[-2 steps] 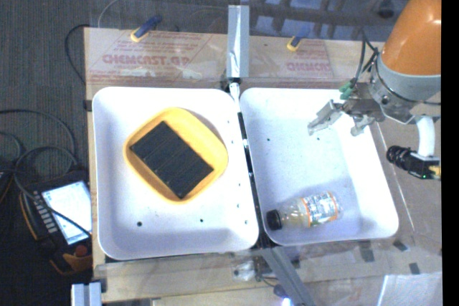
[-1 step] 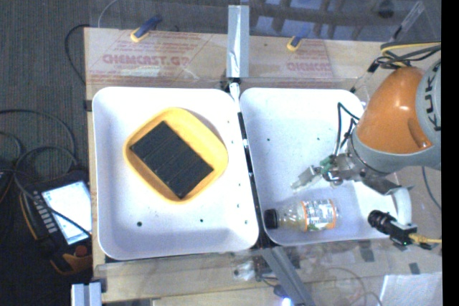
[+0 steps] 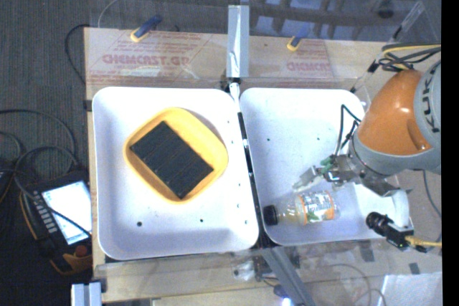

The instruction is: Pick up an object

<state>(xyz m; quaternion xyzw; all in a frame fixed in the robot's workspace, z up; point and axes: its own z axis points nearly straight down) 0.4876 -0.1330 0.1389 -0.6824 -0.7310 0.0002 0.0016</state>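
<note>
A clear plastic bottle (image 3: 307, 209) with a black cap and an orange label lies on its side near the front edge of the right bin (image 3: 287, 125), cap pointing left. My gripper (image 3: 323, 174) hangs just above and slightly behind the bottle, at the right side of that bin; nothing shows between its jaws. In the left bin (image 3: 107, 211) a yellow dish (image 3: 213, 147) holds a flat black square pad (image 3: 172, 158).
The grey and orange arm (image 3: 394, 125) covers the right bin's right side. The divider between the two bins (image 3: 244, 147) runs down the middle. A tablet (image 3: 61, 211) and cables lie on the floor to the left of the bench.
</note>
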